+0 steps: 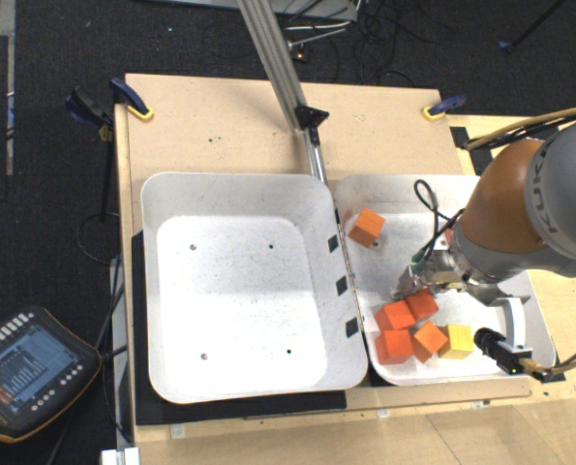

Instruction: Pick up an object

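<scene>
In the right bin (pixel 384 192) lie several blocks: one orange block (pixel 367 227) alone near the bin's left wall, a red-orange block (pixel 397 315) and another (pixel 422 305) just under the arm, a red-orange block (pixel 394 346) at the front, an orange block (pixel 429 340) and a yellow block (pixel 459 340). My gripper (pixel 418 281) hangs low over the cluster, right above the two red-orange blocks. The wrist and arm hide its fingers.
The left bin (pixel 162 201) stands beside the right one, with a divider edge between them. A metal pole (pixel 278 56) slants down from the top to the bins' shared corner. A teach pendant (pixel 26 366) lies off the bench at lower left.
</scene>
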{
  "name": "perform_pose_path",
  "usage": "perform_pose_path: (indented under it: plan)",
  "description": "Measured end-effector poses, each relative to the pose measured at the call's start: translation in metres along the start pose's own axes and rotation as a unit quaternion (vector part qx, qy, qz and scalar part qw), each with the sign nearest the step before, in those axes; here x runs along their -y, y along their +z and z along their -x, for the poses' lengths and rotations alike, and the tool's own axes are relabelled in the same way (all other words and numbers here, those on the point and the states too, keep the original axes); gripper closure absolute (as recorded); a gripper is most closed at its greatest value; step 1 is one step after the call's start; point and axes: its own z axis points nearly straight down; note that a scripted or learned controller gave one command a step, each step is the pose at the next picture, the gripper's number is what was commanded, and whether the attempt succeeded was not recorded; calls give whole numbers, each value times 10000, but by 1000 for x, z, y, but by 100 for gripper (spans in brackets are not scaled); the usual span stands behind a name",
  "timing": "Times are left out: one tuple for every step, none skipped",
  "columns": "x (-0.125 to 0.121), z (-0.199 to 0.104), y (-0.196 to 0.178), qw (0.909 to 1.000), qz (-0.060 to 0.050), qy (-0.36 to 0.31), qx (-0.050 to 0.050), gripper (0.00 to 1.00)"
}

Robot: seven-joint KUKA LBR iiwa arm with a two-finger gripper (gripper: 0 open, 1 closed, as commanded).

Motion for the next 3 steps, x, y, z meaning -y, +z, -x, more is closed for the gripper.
perform_pose_path:
  plan:
    - [5,-7,-55,10000,-22,-21,-14,100]
    - [11,-13,-108,10000,-13,-25,-12,100]
    - [10,-13,-127,10000,-24,-23,-11,100]
